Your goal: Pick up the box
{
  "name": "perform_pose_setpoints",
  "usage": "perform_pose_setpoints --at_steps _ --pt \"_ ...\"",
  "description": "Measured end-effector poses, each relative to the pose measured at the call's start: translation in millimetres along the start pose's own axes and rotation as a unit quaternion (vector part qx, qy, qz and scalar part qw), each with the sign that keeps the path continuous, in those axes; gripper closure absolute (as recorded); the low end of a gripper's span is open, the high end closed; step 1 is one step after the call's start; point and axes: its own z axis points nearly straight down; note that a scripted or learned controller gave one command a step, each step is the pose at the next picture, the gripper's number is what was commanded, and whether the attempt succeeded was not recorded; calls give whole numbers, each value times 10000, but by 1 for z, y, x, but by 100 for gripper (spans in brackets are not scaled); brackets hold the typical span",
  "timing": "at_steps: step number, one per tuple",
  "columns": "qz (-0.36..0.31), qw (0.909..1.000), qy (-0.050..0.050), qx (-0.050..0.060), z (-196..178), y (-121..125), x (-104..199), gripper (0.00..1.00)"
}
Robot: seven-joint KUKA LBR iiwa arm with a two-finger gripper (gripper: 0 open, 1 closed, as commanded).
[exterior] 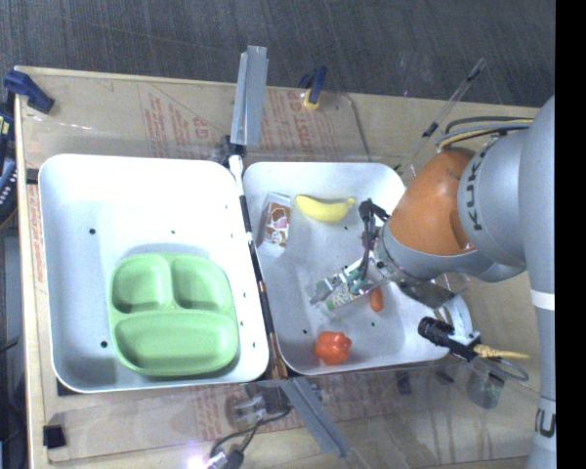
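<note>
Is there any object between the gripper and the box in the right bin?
Nothing visible blocks the way. The gripper is low in the right bin, and the box leans near the bin's left wall, up and left of it. The banana lies beside the box, off that line.

The wooden bench [156,115] bears two white bins [68,193] side by side.

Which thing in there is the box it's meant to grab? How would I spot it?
Look at the right bin, the one the grey arm hangs over. Near its top left corner, by the wall shared with the other bin, lies the box, just left of the banana. It is the only flat, printed rectangle; its neighbours are rounded fruit.
</note>
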Motion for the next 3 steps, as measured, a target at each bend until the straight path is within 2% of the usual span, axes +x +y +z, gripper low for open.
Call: perform_pose_setpoints --at_steps 1,2,3 --pt "-12 10000 -26 -12 -11 1 -2 100" --pt "-1462 9893 0 17 -110 -6 -18 100" --pt "-2058 9786 5 15 -141 32 41 100"
